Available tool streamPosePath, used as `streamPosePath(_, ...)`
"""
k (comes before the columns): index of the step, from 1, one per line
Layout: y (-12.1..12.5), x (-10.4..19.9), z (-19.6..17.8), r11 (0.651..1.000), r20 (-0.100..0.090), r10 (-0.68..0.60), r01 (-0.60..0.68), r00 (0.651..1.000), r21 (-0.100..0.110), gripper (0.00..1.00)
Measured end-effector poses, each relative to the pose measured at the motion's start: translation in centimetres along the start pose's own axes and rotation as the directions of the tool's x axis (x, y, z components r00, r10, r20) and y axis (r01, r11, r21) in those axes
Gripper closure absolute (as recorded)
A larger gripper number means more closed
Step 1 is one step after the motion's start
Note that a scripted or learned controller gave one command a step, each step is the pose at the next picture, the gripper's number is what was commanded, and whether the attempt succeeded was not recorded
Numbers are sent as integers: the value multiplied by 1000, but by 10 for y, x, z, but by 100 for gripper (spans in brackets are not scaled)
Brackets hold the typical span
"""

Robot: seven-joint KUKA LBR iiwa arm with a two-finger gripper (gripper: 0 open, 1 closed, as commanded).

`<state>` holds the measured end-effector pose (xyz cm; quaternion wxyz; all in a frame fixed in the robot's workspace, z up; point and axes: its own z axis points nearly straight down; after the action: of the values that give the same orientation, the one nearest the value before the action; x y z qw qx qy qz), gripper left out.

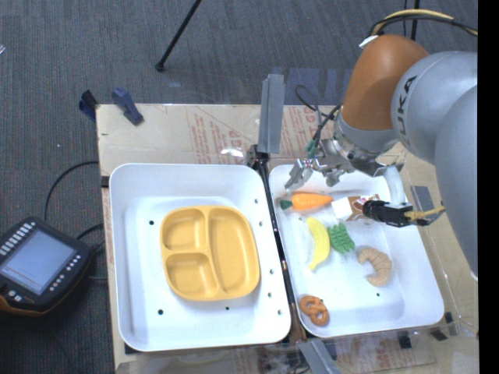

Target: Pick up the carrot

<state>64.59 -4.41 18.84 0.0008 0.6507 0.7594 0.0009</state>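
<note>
A: What sits in the left bin [132,209]?

B: A yellow divided plate [209,252] with three compartments, lying flat near the middle of the bin.

A: And the right bin [413,283]?

B: Several toy foods. The carrot [307,202] lies on its side near the bin's far-left corner, green end toward the divider between the bins. Just right of it is a small white block [341,206]. Below those come a banana [317,242], a green leafy piece [340,238] touching the banana's right side, and a tan croissant [377,265] further right. A pretzel [314,309] rests near the near-left corner.

A: Where is the end effector?

B: The end effector [314,173] hangs above the far edge of the right bin, just above the carrot. Its fingers are spread apart and released, with nothing between them.

A: And the surroundings?

B: The counter [179,135] is a brown board with red print. Two blue clamps [126,104] grip its far-left corner. A teach pendant [35,265] lies on the grey carpet floor [47,68] at left, and a thin black stand leg [183,26] crosses the carpet behind.
</note>
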Motion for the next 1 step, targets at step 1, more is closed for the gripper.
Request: streamPosePath(1,-16,-42,94,987,-6,-158,158,987,15,0)
